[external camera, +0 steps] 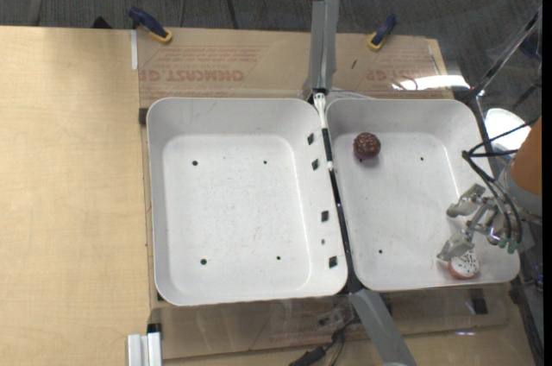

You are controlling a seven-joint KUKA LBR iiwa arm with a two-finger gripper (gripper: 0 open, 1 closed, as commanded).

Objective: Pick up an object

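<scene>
Listing contents, camera view from above:

Object 1: small round red-and-white object (465,268), lying in the near right corner of the right bin (405,274), close to its rim.
Object 2: dark brownish ball (366,146), resting in the far left part of the same bin, well apart from object 1.
End effector (456,230): low over the right bin's right side, just above object 1; two metal fingers (463,205) spread wide apart, nothing between them.
Arm: reaches in from the right edge, with black cables (483,166) looping beside it.
Left bin (172,287): white, shallow, touching the right bin along a shared middle edge.
Table (69,183): pale wood, carrying a cardboard sheet (224,66) under both bins, held by two clamps (151,24) at the far edge.
</scene>
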